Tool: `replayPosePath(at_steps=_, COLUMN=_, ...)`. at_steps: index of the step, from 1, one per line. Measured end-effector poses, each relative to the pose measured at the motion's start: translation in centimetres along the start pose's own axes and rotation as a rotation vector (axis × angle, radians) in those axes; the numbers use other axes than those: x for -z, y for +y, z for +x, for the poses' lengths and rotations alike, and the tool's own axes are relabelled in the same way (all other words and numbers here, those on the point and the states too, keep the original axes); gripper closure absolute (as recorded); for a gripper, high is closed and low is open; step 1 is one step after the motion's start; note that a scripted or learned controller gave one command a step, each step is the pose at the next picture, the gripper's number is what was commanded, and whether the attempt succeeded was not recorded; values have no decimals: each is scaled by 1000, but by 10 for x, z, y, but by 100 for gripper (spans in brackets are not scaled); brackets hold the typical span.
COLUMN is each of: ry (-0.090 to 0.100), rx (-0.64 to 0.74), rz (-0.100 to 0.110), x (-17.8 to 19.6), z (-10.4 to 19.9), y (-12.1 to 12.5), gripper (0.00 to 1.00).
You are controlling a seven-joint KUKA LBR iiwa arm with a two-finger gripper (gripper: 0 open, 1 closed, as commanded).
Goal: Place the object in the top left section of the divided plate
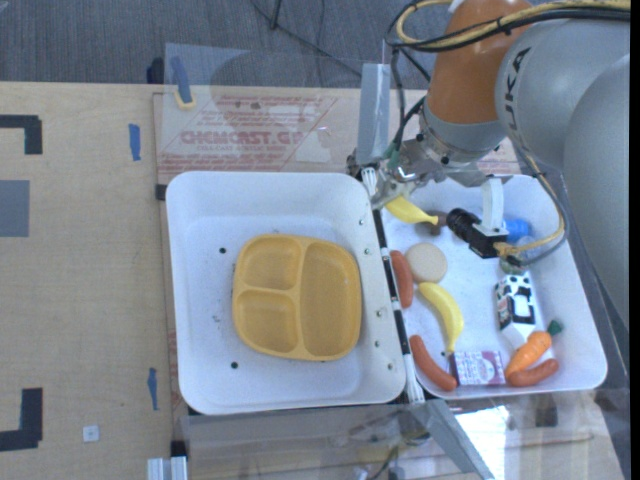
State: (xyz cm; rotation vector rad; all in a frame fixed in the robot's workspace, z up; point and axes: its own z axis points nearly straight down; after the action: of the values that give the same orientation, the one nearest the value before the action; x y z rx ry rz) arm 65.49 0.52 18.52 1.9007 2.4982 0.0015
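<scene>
Wood table (pixel 80 298) with two white bins. The yellow divided plate (pixel 297 296) sits alone in the left bin (pixel 190 368), probably kept clear as the drop spot. Food toys crowd the right bin (pixel 585 353). The claw (pixel 400 183) hovers by a small banana (pixel 412 211); can't tell its state.

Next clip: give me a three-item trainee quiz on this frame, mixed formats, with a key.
1. True or false: the yellow divided plate lies in the left bin.
2. Which bin holds the banana: A left, B right?
3. Fill in: the carrot lies in the right bin's ____ corner: near-right or far-left?

Key: 1 true; 2 B; 3 near-right.
</scene>
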Motion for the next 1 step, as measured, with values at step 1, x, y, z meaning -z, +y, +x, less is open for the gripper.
replayPosePath(at_steps=1, ry=0, rx=-262, rz=0, x=0, z=-8, y=10, gripper=100)
